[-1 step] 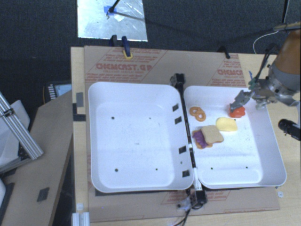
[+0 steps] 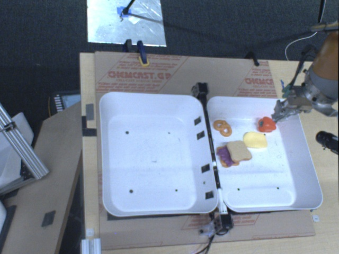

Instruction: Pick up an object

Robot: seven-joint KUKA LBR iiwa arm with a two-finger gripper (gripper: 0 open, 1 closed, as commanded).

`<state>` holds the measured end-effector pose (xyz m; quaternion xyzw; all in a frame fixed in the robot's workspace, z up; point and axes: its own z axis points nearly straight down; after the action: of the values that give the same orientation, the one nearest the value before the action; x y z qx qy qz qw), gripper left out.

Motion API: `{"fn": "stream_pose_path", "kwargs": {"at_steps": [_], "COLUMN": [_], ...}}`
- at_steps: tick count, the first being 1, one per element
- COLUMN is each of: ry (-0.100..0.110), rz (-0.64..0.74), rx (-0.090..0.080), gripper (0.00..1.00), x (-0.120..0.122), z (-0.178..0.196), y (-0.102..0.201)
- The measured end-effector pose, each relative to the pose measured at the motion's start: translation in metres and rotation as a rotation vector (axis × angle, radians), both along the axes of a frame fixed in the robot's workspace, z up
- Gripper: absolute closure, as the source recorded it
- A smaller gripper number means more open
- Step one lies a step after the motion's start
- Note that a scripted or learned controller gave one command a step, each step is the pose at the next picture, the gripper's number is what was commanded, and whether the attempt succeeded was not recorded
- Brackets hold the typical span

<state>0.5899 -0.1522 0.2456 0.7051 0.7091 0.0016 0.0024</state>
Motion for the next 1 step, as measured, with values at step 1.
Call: {"fn": "stream_pose_path", "kwargs": {"at_steps": [1], "ry": [-0.003], "rz": [0.009], "rx": [0.005], "gripper": [1.0], "x": [-0.0264], "z": [0.0703], "y": [0.099]}}
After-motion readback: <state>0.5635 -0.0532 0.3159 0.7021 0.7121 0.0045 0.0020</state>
